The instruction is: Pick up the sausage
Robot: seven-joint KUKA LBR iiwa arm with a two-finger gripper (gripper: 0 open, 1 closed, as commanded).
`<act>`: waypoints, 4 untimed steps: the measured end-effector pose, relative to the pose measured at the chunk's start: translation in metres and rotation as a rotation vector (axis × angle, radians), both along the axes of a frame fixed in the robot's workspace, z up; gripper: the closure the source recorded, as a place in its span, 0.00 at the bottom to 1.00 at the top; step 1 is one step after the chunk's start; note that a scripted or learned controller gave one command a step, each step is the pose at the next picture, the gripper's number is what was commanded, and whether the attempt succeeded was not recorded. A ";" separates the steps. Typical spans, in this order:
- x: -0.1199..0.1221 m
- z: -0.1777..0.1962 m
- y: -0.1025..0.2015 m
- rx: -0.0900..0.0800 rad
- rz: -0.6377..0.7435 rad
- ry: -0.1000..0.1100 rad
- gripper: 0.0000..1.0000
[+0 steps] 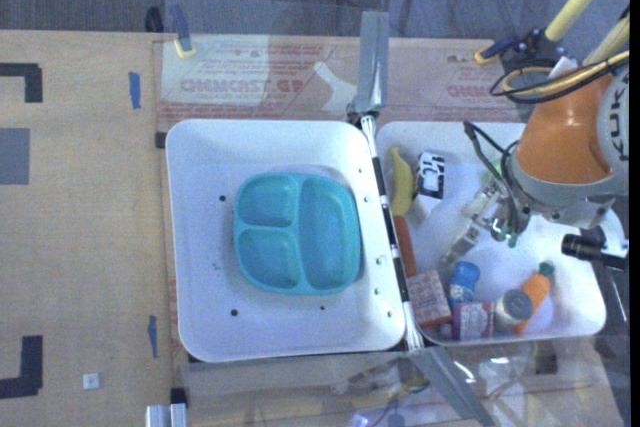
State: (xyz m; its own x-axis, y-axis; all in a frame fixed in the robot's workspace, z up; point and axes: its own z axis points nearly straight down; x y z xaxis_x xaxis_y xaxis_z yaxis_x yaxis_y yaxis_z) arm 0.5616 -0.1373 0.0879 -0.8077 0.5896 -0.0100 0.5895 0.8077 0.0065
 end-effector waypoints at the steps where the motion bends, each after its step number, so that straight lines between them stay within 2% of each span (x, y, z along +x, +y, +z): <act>1: 0.020 -0.001 -0.047 0.001 -0.157 -0.001 0.00; 2: -0.041 0.000 -0.044 -0.003 -0.007 -0.002 0.00; 3: -0.045 0.065 0.004 0.001 0.111 0.010 0.00; 4: -0.041 0.021 -0.002 -0.001 0.118 -0.001 0.00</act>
